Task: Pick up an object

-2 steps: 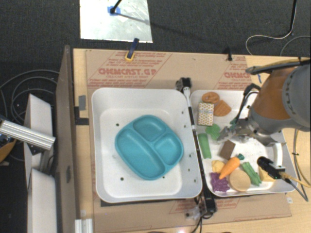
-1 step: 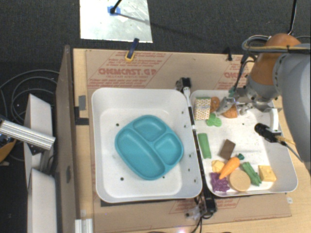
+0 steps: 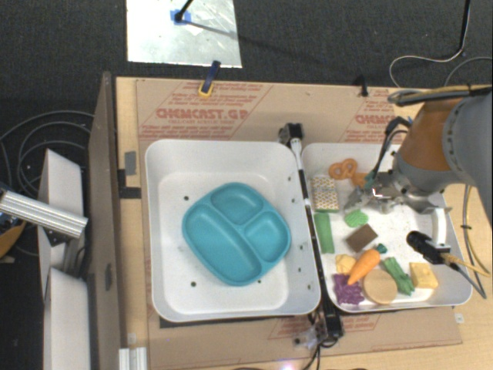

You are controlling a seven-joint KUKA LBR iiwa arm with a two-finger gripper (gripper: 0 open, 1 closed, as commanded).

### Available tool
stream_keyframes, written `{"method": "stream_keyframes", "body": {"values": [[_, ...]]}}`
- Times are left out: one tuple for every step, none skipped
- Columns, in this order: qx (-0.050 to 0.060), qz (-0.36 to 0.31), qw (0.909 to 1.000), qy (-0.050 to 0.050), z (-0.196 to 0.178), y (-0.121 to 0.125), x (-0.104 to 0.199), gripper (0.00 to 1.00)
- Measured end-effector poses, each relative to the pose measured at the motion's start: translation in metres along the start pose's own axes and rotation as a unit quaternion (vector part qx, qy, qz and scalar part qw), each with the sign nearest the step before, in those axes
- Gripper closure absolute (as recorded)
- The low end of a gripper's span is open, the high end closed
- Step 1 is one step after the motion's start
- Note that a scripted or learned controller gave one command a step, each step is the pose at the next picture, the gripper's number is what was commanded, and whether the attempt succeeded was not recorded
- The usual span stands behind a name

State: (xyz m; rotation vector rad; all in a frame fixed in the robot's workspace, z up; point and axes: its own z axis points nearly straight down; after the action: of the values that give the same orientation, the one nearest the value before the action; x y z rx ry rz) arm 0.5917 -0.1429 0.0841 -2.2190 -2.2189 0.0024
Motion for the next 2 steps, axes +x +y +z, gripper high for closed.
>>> {"method": "stream_keyframes", "body": {"values": [[0.0,0.0,1.0,0.0,0.001,-0.053,0.04,0.0],[-0.004,-0.001,1.0,-0.001,-0.011,-0.049,0.039,1.0]]}}
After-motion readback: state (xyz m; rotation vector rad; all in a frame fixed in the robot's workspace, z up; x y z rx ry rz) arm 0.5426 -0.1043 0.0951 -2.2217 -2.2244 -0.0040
